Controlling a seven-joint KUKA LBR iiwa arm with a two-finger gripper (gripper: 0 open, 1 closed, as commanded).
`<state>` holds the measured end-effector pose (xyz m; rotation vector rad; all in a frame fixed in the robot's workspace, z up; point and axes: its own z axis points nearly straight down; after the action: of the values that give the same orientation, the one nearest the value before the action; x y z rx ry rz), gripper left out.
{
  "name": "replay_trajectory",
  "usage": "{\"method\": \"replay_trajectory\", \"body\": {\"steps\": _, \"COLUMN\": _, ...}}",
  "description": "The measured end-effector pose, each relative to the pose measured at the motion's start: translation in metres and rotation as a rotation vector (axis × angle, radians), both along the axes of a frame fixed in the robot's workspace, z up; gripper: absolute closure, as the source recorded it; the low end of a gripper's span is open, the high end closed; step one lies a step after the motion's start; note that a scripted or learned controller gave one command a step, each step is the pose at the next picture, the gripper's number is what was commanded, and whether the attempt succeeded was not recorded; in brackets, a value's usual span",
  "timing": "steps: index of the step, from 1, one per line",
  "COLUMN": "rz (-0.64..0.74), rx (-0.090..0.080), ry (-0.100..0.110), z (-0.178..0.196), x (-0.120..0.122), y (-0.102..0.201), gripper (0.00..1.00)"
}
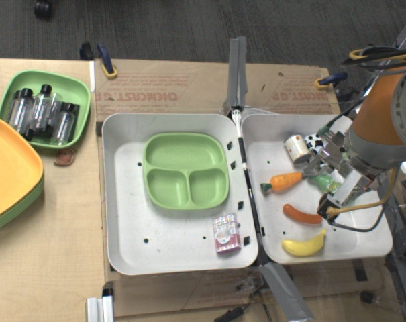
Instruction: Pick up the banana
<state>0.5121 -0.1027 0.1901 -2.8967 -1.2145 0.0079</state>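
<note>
I see the banana (305, 245) lying flat in the right bin (364, 247), close to the near edge. It is smooth, yellow and curved like a smile. Nothing is touching it.

Just past it, a little farther from me, lies a red-orange sausage shape (300, 212), long and shiny. Farther still is a toy carrot (284, 182), orange with a small green end pointing left. Near the far side of that bin sits a small silver can (296, 147) tipped on its side.

The arm (384, 116) comes in from the right, grey with a wide orange band. Its gripper (331, 183) hangs over the right bin, to the right of the carrot and well apart from the banana. I cannot tell if the jaws are apart or closed, because wires and metal parts hide them. I see nothing held there.

The left bin (122, 200) is white and shallow with round corners. In it rests a light green plastic tray (186, 170) with three dips, and a small pink and white box (227, 233) near the front.

On the wooden bench (62, 247) to the left there is a green dish (45, 113) full of little dark bottles, and a stack of orange plates (11, 176).
</note>
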Motion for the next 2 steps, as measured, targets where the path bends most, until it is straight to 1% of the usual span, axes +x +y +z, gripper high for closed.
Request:
{"method": "replay_trajectory", "body": {"steps": 1, "rz": -0.203, "rx": 0.0, "ry": 0.002, "z": 0.0, "x": -0.018, "y": 0.021, "gripper": 0.0}}
{"method": "replay_trajectory", "body": {"steps": 2, "rz": -0.582, "rx": -0.003, "ry": 0.003, "z": -0.001, "x": -0.035, "y": 0.031, "gripper": 0.0}}
